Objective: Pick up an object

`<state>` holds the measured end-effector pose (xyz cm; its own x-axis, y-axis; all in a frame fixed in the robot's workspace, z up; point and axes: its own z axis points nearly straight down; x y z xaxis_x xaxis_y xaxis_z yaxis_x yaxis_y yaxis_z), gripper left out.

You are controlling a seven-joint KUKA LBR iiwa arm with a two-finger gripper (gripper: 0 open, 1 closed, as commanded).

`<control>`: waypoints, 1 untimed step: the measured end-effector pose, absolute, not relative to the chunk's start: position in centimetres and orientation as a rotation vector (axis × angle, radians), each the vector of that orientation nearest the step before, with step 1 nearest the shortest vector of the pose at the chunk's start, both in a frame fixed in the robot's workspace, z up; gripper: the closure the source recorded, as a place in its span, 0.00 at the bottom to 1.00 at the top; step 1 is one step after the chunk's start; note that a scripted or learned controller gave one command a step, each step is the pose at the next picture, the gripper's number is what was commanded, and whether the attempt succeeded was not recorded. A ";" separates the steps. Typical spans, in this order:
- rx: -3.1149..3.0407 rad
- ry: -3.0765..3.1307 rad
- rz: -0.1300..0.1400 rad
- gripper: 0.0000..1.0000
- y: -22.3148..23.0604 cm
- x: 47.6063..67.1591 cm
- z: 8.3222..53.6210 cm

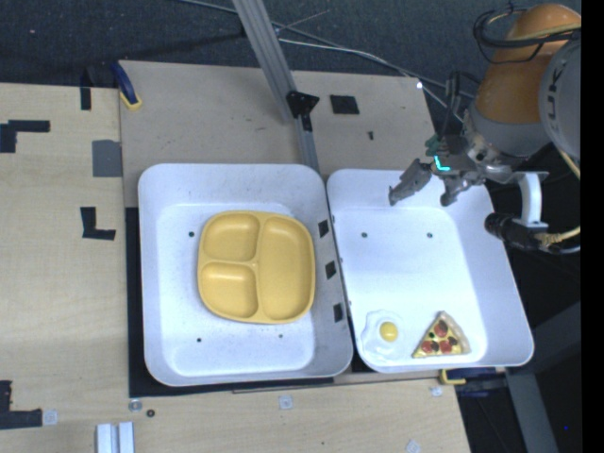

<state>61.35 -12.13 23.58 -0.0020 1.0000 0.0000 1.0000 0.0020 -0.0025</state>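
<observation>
Front edge of right bin [491, 359]: a toy fried egg [382, 332] and a toy pizza slice [442, 337] lie just beside each other against the near wall, the egg to the left, the slice with its point towards the far side; either could serve as the object to pick, and both sit well apart from the gripper
Why they sit there: judged from their lie, both have ended up crowded into the near corner region, which leaves little room between them and the wall for fingers to come down
Left bin [160, 253]: a yellow divided plate [256, 266] rests flat in the middle, three compartments up, nothing in them; it is broad and shallow, so probably awkward for a two-finger pinch
Middle of right bin: bare white floor between the toys and the arm
Far edge of right bin: the gripper [429, 188] hangs over the rim, its two dark fingers spread apart and angled down, nothing between them
Arm [514, 83]: grey with an orange band, reaching in from the right, cables looped at its side
Desk [217, 111]: pale board with black tape marks; a slanted grey metal bar [269, 50] crosses it beyond the bins
Step in hand: by my reading the gripper is poised high and wide so it can travel towards the near toys before descending; no grasp is made yet
</observation>
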 end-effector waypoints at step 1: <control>-2.218 -2.223 0.002 0.00 -12.1 61.4 23.6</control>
